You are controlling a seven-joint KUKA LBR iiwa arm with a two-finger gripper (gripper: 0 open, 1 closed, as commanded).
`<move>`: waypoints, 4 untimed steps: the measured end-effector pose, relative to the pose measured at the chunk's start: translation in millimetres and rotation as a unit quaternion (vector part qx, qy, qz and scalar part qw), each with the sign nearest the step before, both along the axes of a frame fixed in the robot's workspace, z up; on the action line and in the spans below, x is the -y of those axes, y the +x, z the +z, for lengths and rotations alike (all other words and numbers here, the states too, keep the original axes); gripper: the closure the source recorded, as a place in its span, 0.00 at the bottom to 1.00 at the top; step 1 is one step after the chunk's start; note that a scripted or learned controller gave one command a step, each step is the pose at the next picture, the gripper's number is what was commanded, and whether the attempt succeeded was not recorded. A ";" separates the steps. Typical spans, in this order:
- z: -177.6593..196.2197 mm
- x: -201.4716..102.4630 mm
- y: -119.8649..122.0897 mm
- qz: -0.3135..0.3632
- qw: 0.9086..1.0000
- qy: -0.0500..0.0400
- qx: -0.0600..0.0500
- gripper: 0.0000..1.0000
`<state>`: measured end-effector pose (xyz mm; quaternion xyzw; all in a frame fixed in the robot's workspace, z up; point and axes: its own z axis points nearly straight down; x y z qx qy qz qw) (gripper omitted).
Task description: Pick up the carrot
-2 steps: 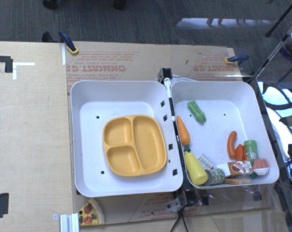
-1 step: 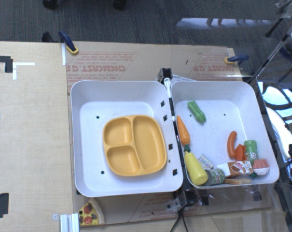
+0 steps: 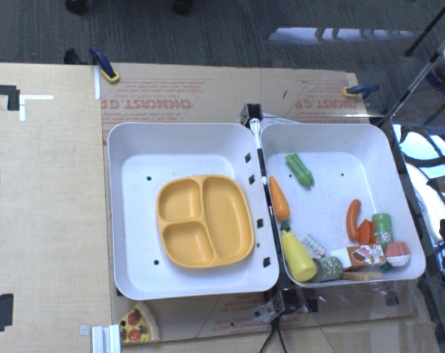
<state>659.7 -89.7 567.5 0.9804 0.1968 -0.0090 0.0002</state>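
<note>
While the right bin (image 3: 376, 140) holds the toys, the carrot (image 3: 279, 198) lies untouched at its 9 o'clock wall, above a yellow bottle (image 3: 297, 258). Judged: approach not begun; gripper state I cannot tell; next, descend over carrot.

Two bins side by side on the bench (image 3: 45, 197): left bin (image 3: 119, 197) with a divided plate (image 3: 205, 220) lying in its middle, right bin (image 3: 325, 127) touching it along the shared wall. In the right bin, the carrot (image 3: 279, 199) lies against the left wall, a pod vegetable (image 3: 299, 170) just behind and right of it, a bottle (image 3: 297, 257) just in front. Sausage (image 3: 353, 219), can (image 3: 382, 228) and carton (image 3: 367, 256) crowd the front right corner; a pizza slice (image 3: 136, 326) lies on the bench in front of the left bin.
</note>
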 end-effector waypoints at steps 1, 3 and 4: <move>7.8 -1.2 1.2 0.003 1.000 0.000 -0.001 1.00; 15.6 -2.4 2.4 0.006 1.000 0.000 -0.002 1.00; 15.5 -2.3 2.4 0.006 1.000 0.000 -0.002 0.00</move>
